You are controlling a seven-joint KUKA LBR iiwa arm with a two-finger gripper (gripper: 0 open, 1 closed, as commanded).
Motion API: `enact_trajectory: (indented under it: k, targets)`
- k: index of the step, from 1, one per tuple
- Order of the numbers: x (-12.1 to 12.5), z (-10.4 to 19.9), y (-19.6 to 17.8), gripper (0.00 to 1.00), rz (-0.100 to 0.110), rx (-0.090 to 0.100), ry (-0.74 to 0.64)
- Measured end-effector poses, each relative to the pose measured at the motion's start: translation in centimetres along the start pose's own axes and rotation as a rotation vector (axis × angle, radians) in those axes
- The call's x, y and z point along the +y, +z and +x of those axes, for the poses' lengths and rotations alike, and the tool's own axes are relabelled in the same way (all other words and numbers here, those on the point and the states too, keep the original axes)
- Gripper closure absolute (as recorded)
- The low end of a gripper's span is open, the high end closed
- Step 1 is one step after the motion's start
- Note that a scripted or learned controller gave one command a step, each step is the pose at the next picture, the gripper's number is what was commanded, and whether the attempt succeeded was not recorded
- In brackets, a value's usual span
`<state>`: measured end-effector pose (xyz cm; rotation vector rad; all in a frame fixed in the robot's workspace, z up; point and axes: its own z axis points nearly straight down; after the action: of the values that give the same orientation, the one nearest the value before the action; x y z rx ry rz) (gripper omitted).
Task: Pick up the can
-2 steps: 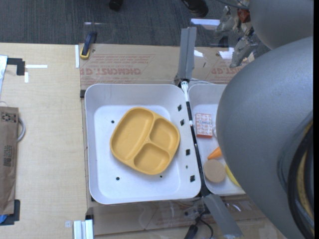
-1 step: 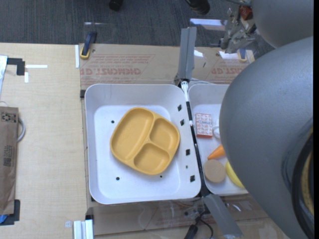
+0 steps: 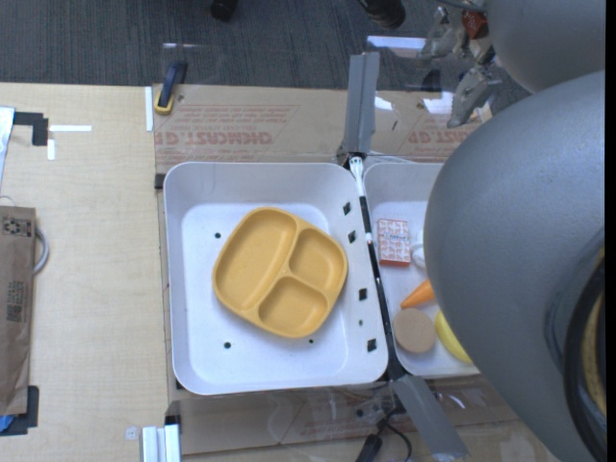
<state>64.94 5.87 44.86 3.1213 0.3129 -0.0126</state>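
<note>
Arm bulk hangs over right bin, covering most items; can sits at its left edge. Jaw state: can't tell.

One fixed cam, mounted above the surface, looking down at a slant. Left bin sits fully in frame near centre; right bin is cut off by the grey arm, which is v. close to the lens and fills the right side. Floor runs along the top edge.
</note>
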Motion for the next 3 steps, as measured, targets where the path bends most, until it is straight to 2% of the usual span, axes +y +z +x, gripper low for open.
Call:
enact_trajectory:
  k: [1,2,3]
  targets:
    - [-3.2,0.8,4.5,0.0,0.002,0.004,-0.001]
    - [5.0,-1.1,0.8,0.0,0.002,0.004,0.0]
    - [4.9,-1.0,0.1,1.0,0.001,-0.003,-0.005]
